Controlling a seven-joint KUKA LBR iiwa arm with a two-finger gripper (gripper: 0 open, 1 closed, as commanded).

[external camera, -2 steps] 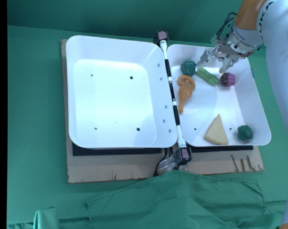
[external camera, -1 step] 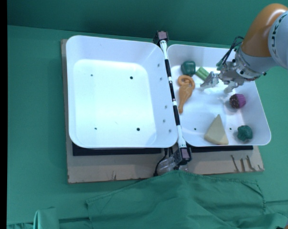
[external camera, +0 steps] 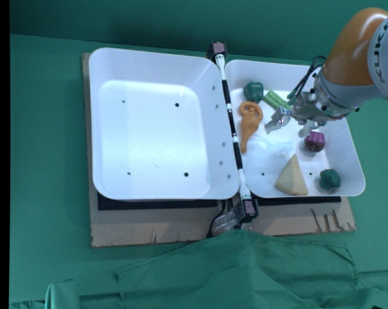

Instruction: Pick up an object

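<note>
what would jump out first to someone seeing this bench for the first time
The grey arm with its orange band reaches in from the right, its pincer hanging over the right bin. That bin holds a cluster of small things: an orange twisted piece, a tan wedge, a purple piece and dark green ones. The left bin beside it is a broad bright white expanse.

bins: 2 [external camera: 156,122] [external camera: 348,172] | green pieces: 3 [external camera: 253,91] | orange: 1 [external camera: 249,122] | purple: 1 [external camera: 314,141] | tan wedge: 1 [external camera: 292,177]
</note>
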